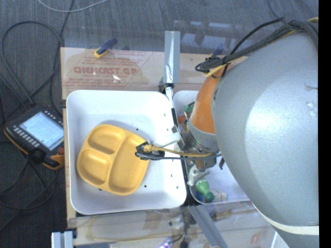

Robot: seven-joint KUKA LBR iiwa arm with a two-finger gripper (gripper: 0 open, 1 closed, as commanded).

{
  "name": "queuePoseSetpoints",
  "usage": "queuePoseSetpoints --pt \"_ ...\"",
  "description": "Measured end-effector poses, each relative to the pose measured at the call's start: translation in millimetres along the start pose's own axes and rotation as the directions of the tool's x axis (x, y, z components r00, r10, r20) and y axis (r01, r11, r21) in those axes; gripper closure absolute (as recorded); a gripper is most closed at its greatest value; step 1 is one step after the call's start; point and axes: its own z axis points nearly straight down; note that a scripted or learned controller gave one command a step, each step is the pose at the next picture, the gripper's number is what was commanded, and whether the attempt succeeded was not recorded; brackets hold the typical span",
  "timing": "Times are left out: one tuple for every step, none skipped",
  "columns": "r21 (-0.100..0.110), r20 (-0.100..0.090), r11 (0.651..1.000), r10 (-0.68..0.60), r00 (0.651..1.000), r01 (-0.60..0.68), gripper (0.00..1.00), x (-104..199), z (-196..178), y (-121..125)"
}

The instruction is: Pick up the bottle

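Gripper: the gripper [199, 167] sits under the grey arm [269, 133] over the right bin [182, 99]; finger state cannot be told.
Bottle: green-capped bottle [202, 190] lies at the right bin's 6 o'clock edge, just below the gripper.
Tray: yellow divided tray [111, 159] in the left bin [119, 99], toward 8 o'clock.
Pendant: teach pendant [36, 133] on the floor at 9 o'clock.

KUKA arm [269, 133]: bulky rounded grey housing, smooth matte shell. Orange band [202, 107] above wrist. Black cables [248, 40] loop over top of casing. Small dark wrist fittings below band, possibly connectors; detail too blurred to tell.
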Motion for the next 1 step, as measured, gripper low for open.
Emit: queuePoseSetpoints --pt "-0.007 -0.02 1.0 0.026 0.999 -0.026 0.0 23.8 92.8 -73.7"
